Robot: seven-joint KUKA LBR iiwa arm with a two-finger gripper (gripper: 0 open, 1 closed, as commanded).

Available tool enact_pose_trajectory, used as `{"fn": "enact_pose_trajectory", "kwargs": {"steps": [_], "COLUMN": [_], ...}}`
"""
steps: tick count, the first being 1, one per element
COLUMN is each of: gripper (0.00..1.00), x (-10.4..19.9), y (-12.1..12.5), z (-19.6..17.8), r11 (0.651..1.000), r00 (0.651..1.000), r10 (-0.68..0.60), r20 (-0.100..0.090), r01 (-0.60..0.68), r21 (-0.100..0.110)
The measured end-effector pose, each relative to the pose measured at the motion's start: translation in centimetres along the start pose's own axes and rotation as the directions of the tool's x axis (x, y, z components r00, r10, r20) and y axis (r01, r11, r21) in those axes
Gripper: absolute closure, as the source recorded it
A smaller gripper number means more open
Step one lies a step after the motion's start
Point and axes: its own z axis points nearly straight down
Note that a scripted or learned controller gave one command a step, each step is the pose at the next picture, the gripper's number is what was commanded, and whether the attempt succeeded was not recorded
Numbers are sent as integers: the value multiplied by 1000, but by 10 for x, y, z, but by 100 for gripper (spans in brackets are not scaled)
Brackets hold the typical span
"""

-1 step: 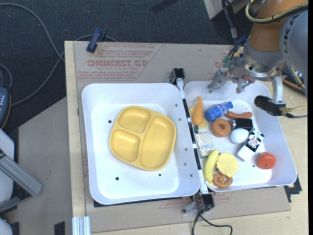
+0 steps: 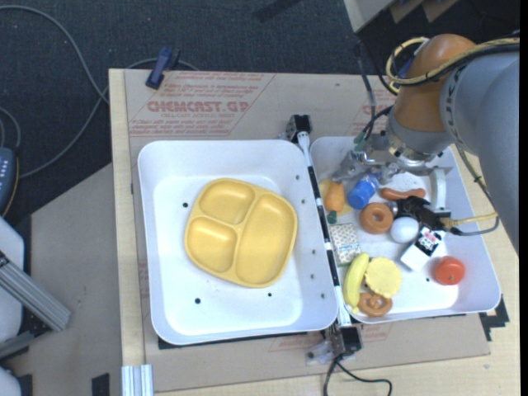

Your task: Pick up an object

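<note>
My gripper (image 2: 368, 170) hangs low over the far left part of the right bin (image 2: 478, 295), below the grey wrist and orange band. Just under it lies a blue cylinder (image 2: 361, 195), with an orange piece (image 2: 333, 196) to its left and a reddish sausage (image 2: 402, 194) to its right. I cannot tell whether the gripper touches any of them. Nearer the front lie a brown donut (image 2: 377, 219), a white ball (image 2: 403, 229), a small white box (image 2: 422, 246), a red tomato (image 2: 448, 271), a banana (image 2: 355, 277) and a yellow round piece (image 2: 384, 277).
The left bin (image 2: 165, 172) bears a yellow divided plate (image 2: 241, 232). A checkered cracker (image 2: 345, 239) and a second small donut (image 2: 375, 304) lie by the right bin's left wall. The black divider between the bins (image 2: 318, 213) runs just left of the gripper.
</note>
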Motion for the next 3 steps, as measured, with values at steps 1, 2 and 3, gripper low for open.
{"fn": "enact_pose_trajectory", "kwargs": {"steps": [1, 2, 3], "gripper": [0, 100, 100], "x": [-13, -10, 50], "y": [-11, -13, -28], "z": [8, 2, -85], "r11": [1000, 1000, 1000], "r00": [1000, 1000, 1000], "r10": [2, 0, -3], "r20": [5, 2, -5], "r01": [-2, 0, 4], "r21": [-4, 4, 13]}}
